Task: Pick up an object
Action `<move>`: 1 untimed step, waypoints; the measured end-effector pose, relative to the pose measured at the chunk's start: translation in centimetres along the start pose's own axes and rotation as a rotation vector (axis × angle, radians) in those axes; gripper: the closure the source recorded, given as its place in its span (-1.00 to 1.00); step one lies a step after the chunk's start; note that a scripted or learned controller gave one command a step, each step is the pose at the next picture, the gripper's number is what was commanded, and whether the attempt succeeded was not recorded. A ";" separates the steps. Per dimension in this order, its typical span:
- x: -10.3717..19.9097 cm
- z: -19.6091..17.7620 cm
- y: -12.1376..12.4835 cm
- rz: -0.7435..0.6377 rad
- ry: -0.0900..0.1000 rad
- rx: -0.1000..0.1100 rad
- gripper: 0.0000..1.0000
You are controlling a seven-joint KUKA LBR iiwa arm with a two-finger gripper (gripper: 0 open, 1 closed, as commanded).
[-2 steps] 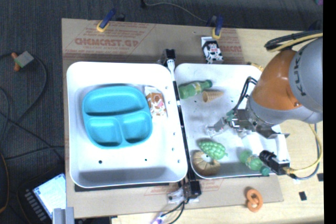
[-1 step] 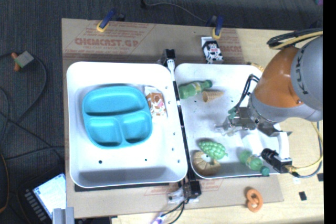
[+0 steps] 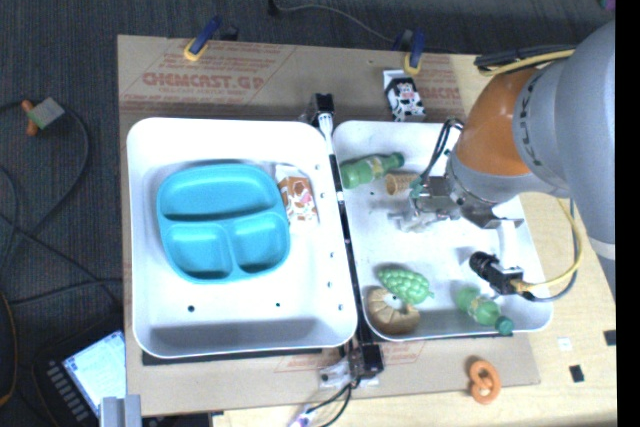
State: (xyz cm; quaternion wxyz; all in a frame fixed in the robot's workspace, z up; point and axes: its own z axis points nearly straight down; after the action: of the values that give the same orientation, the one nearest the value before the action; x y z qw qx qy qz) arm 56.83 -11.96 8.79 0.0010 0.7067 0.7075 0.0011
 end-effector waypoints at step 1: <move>0.9 0.1 9.2 0.000 0.000 0.022 1.00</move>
State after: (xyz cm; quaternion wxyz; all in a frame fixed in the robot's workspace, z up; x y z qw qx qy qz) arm 66.03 -11.10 8.69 -0.0069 0.7065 0.7076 -0.0067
